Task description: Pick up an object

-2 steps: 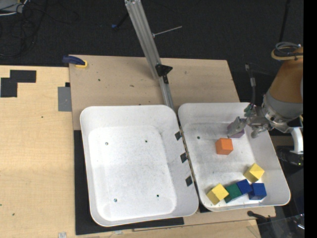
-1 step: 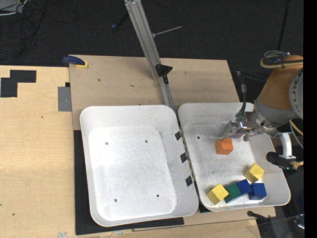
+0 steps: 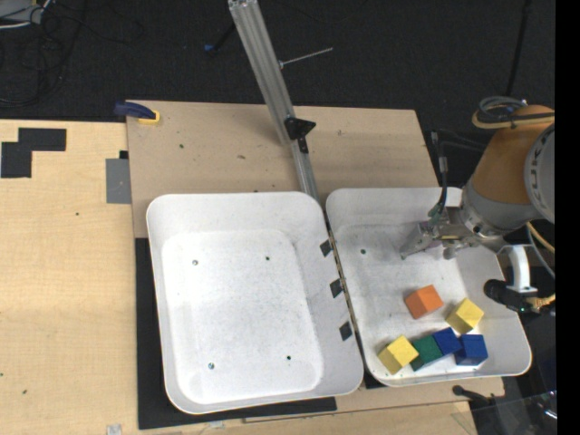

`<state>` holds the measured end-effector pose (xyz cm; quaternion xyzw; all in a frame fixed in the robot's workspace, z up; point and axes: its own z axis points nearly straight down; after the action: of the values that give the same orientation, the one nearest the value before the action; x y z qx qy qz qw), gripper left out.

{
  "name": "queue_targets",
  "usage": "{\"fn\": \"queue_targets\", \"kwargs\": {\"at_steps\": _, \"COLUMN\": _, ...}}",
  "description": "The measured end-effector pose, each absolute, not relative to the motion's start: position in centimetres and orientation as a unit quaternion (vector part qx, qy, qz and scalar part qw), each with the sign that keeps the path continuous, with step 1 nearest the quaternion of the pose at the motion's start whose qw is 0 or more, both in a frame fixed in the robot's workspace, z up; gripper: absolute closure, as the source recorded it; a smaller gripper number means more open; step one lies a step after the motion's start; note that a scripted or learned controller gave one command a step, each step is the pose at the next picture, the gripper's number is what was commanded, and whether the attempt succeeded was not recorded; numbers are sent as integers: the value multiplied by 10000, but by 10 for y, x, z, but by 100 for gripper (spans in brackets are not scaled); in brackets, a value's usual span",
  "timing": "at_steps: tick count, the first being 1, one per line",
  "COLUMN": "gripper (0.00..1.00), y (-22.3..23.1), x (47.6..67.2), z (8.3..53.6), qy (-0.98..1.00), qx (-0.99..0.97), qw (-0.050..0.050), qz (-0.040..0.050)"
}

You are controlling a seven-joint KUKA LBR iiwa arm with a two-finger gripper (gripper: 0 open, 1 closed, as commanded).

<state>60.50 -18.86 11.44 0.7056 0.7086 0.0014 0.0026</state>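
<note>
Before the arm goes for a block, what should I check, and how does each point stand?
1. Blocks in right bin: ok; orange block sits apart.
2. Other blocks clustered, touching: not ok for a clean pick.
3. Hand above the bin, up-view of the blocks: ok.
4. Nothing between its fingers: cannot tell.
5. Path to the orange block free: ok.
</note>
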Motion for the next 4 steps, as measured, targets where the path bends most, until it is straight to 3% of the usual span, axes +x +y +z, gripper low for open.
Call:
{"fn": "queue_targets", "kwargs": {"at_steps": 1, "gripper": 100, "y": -188, "x": 603, "z": 120, "qy": 7083, "qx": 7059, "qw": -15, "qz": -6}}
{"fn": "queue_targets", "kwargs": {"at_steps": 3, "gripper": 100, "y": -192, "x": 606, "z": 215, "qy": 7086, "qx": 7056, "qw": 18, "qz": 9}}
{"fn": "queue_targets", "kwargs": {"at_steps": 4, "gripper": 100, "y": -134, "x": 608, "z": 208, "qy": 7087, "qx": 7055, "qw": -23, "qz": -5}}
